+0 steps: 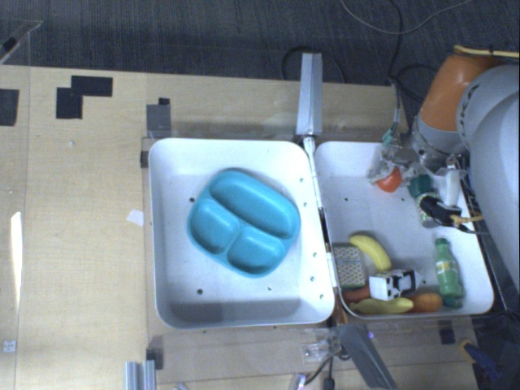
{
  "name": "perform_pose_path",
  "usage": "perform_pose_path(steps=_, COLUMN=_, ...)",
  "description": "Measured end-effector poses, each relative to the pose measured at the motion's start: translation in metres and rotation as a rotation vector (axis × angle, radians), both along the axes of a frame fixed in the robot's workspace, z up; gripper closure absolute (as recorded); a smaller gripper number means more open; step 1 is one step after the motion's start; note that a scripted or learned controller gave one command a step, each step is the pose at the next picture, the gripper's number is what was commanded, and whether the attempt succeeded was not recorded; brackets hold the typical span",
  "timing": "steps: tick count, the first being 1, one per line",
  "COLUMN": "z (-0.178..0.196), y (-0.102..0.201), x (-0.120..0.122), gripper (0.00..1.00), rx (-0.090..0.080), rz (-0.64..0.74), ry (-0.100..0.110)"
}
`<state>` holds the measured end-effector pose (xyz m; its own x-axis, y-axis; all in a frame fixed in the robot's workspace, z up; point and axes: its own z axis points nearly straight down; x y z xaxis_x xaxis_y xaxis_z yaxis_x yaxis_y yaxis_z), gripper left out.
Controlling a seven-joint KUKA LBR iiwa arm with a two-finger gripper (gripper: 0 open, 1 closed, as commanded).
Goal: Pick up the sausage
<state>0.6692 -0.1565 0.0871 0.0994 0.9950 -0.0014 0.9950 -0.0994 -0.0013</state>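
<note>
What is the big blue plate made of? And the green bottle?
The blue plate looks like smooth moulded plastic: one even colour, rounded dividers, a soft shine. The green bottle is probably plastic too, slightly see-through with a pale label, though glass cannot be ruled out from here. Both lie in white bins that look like matte plastic.

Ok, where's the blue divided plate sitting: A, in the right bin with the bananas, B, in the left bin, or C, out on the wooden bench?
B: the blue plate lies inside the left bin, while the bananas are in the right bin.
</note>
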Motion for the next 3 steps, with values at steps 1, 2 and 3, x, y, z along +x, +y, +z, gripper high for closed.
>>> perform_pose_path(steps=1, z=0.061, y=0.016, x=0.002, gripper=1.0, rx=0.0, rz=-0.082, ry=-0.01)
perform_pose_path(steps=2, z=0.007, y=0.068, x=0.001, gripper=1.0, rx=0.001, rz=-0.19, ry=-0.006)
perform_pose_path(steps=3, z=0.001, y=0.055, x=0.0, gripper=1.0, rx=0.003, rz=-0.252, ry=-0.002)
